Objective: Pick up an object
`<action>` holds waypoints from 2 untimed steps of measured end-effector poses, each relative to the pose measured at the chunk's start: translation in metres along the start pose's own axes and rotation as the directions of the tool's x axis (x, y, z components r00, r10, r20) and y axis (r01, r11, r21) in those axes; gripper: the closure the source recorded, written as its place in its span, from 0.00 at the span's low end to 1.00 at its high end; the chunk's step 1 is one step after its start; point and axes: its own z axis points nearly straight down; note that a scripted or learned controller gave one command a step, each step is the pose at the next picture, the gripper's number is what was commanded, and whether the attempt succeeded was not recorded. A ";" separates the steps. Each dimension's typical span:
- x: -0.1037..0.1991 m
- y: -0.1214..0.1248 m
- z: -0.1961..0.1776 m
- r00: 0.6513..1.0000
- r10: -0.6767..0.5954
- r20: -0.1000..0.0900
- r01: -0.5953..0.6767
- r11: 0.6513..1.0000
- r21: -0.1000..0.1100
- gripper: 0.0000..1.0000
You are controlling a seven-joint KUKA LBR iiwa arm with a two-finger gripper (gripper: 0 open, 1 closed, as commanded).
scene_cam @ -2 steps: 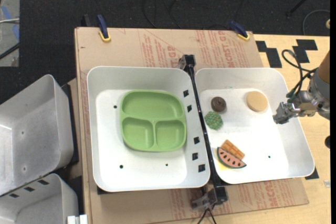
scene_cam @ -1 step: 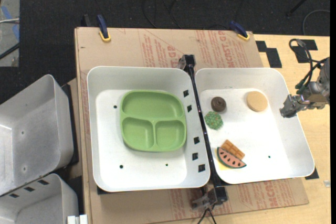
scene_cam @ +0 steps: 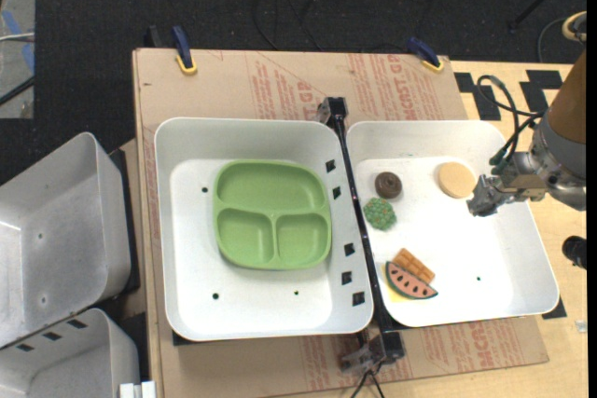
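The right bin holds several toy foods: a brown doughnut, a tan round cookie, a green broccoli piece, an orange waffle piece and a watermelon slice. My gripper hangs over the right bin's far right side, just right of the cookie and a little lower in the view. Nothing shows between its fingers.
The left bin carries a green divided plate. A black divider with clips runs between the two bins. Grey plastic tubs stand off the bench at the left. Blue-and-yellow clamps hold the board's far edge.
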 end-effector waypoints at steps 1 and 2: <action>0.058 0.009 0.015 1.000 -0.001 0.000 0.001 1.000 0.000 1.00; 0.103 0.011 0.024 1.000 -0.001 0.000 0.001 1.000 0.000 1.00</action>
